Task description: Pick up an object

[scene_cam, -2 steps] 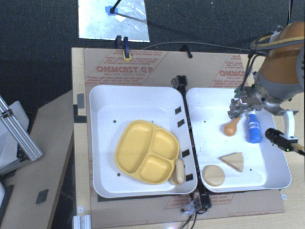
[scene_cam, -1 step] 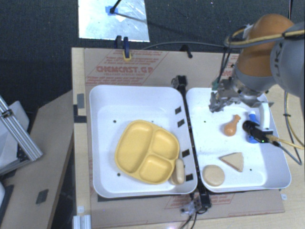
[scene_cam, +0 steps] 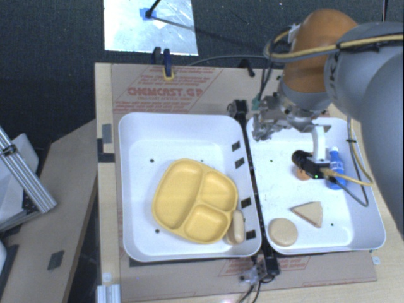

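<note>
On the worktop (scene_cam: 72, 169), two shallow white bins side by side. In the left bin (scene_cam: 145, 137), a yellow divided tray (scene_cam: 194, 201) — glossy, round-cornered, three compartments, lying flat and turned at a slant to the bin's walls. Touching the tray's lower right corner, a small pale tan roll (scene_cam: 237, 227), oblong and smooth, close against the bin's right wall. In the right bin (scene_cam: 278, 182), toward the near edge, a round tan disc (scene_cam: 282, 231), flat and matte, and just beside it, up and to the right, a tan wedge (scene_cam: 308, 213) with a pointed corner and a darker edge; a narrow gap between the two. Over the far left corner of the right bin, close to the wall between the bins, the pincer (scene_cam: 265, 130) under the grey arm (scene_cam: 366, 62) with its orange band (scene_cam: 315, 43) — well apart from disc and wedge. Cannot tell whether released or clenched.
</note>
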`<act>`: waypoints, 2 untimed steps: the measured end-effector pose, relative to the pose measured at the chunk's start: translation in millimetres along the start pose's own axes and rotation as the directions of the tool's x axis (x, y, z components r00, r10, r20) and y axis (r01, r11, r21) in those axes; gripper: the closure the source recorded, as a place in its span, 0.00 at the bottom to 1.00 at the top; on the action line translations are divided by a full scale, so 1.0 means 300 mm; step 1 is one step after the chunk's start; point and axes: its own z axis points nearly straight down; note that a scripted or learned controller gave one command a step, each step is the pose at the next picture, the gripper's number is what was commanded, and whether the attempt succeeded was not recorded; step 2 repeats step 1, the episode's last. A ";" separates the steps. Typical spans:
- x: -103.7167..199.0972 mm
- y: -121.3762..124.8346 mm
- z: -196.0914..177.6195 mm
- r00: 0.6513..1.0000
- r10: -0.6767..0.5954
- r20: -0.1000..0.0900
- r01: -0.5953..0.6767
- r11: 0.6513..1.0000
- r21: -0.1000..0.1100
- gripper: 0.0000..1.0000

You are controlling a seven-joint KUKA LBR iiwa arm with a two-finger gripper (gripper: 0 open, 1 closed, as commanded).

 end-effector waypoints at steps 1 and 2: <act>0.162 0.067 0.021 1.000 0.001 0.000 -0.001 1.000 0.000 1.00; 0.162 0.067 0.021 1.000 0.001 0.000 -0.001 1.000 0.000 1.00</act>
